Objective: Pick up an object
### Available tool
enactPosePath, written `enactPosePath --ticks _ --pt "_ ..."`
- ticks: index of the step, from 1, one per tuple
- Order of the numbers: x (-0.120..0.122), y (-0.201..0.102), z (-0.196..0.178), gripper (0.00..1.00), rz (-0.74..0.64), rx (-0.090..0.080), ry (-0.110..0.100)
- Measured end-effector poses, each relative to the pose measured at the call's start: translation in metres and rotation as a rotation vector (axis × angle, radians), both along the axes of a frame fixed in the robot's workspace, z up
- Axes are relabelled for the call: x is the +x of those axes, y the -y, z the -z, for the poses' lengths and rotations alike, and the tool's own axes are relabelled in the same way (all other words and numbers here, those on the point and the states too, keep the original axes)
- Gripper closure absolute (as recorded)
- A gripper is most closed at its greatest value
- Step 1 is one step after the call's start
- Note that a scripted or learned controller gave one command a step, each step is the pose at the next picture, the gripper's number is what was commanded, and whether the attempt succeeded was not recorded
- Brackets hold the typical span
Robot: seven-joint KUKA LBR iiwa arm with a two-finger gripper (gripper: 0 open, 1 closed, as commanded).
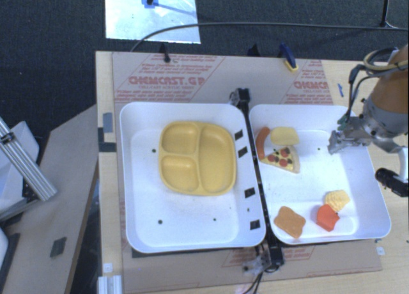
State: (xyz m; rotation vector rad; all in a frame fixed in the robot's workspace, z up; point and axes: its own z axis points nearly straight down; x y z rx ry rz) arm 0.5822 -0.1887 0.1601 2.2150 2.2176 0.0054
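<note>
Camera view — tool (339, 142) above right bin (367, 190).

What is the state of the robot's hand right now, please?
Hand: over the right bin's upper right part, nothing seen held; open or closed cannot be told.

The pincer (339, 140) hovers over the right bin (367, 184), well apart from the pizza slice (283, 157).

Glossy white plastic bins (144, 177); matt yellow plastic plate (197, 157); smooth plastic toy food (281, 156); brown board (192, 75) with protective paper film; dark rough carpet (51, 24).
</note>
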Motion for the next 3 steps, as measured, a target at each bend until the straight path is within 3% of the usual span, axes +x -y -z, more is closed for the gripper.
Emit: enactPosePath --ticks 2,3 --pt "0.003 0.005 -0.118 1.00 -0.004 0.000 0.001" --pt "0.001 -0.048 -0.102 1.00 -0.009 0.004 -0.007"
